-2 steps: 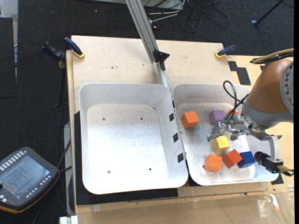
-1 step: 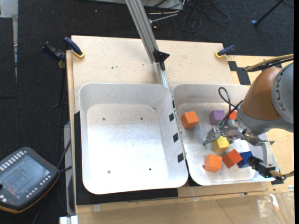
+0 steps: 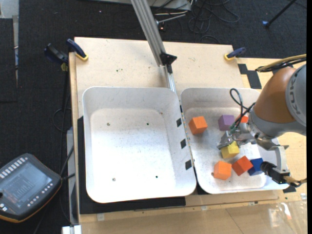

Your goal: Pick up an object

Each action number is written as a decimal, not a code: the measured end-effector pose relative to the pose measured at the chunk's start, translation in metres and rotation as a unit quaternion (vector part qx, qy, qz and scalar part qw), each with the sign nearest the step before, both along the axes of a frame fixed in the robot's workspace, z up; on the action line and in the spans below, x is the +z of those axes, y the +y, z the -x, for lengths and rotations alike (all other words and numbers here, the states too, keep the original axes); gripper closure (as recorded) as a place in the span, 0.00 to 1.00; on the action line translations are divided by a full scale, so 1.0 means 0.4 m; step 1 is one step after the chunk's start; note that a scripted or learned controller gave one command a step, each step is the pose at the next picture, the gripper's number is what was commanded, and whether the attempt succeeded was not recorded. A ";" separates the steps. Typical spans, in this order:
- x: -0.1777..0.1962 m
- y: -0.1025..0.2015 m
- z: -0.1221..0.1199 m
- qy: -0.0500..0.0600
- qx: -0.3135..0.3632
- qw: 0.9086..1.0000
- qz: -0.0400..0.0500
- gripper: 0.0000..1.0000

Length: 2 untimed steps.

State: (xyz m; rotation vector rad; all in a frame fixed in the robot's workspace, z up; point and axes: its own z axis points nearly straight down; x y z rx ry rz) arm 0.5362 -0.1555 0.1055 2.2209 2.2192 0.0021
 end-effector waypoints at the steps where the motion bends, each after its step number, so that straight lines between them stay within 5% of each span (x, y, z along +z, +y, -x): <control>1: 0.113 0.003 -0.022 -0.002 0.002 1.000 0.001 1.00; 2: 0.246 0.002 -0.026 -0.002 0.002 1.000 0.001 1.00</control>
